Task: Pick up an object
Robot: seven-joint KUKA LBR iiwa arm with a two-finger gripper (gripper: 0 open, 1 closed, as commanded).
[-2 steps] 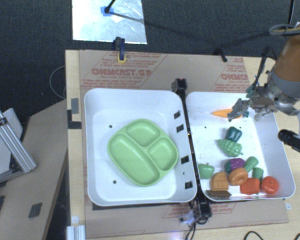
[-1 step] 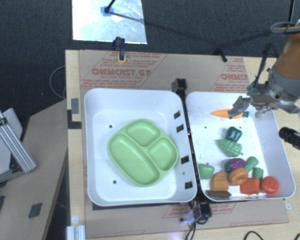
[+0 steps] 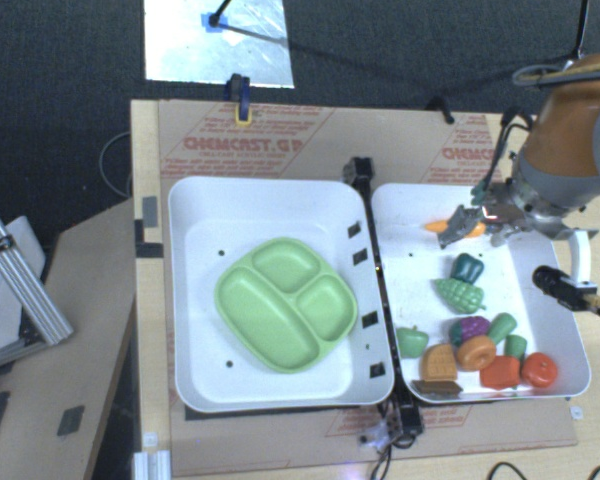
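Observation:
My gripper (image 3: 467,222) hangs over the back of the right bin (image 3: 405,208), the arm reaching in from the right. A small orange toy piece (image 3: 443,228) sits between its dark fingers and sticks out to the left; the fingers look shut on it. Just in front of the gripper lie a dark teal pepper (image 3: 467,266) and a bumpy green toy (image 3: 460,293). More toy food is piled at the bin's front: a purple piece (image 3: 470,328), an orange one (image 3: 475,351), a red tomato (image 3: 540,369) and a tan piece (image 3: 440,363).
The left bin (image 3: 195,218) holds a green divided plate (image 3: 285,303). A black divider with clips (image 3: 365,258) runs between the bins. A black cylinder (image 3: 560,286) sticks out from the arm over the right bin's right rim. A green toy (image 3: 412,341) lies near the divider.

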